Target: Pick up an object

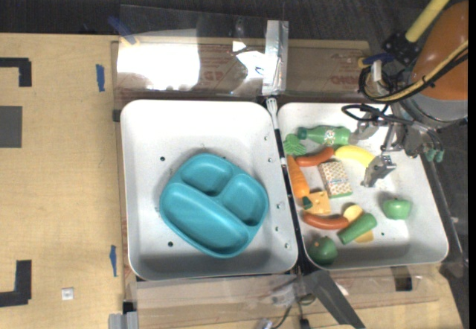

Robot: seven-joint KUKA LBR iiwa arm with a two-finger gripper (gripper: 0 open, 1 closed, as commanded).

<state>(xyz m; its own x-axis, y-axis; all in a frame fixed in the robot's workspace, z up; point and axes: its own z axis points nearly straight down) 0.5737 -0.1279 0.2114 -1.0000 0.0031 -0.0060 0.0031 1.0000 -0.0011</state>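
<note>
Toy food [335, 186] fills right bin [428, 246]; teal tray [214, 205] in left bin [141, 134].

No text can be read anywhere. The cardboard [327, 71] behind the bins bears reddish print (too blurred to make out).

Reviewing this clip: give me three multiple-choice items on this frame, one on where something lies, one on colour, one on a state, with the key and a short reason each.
1. Where does the divided plate lie?
A. in the left bin
B. in the right bin
C. on the bench outside both bins

2. What colour is that plate?
A. red
B. teal blue
C. white

3. How does the gripper stand to the toys?
A. lifting the plate
B. over the right bin beside the yellow banana, nothing seen between its fingers
C. parked over the left bin

Key: 1 A, it fills the left bin's floor. 2 B, it is teal against white. 3 B, the fingertips sit just right of the banana.
</note>
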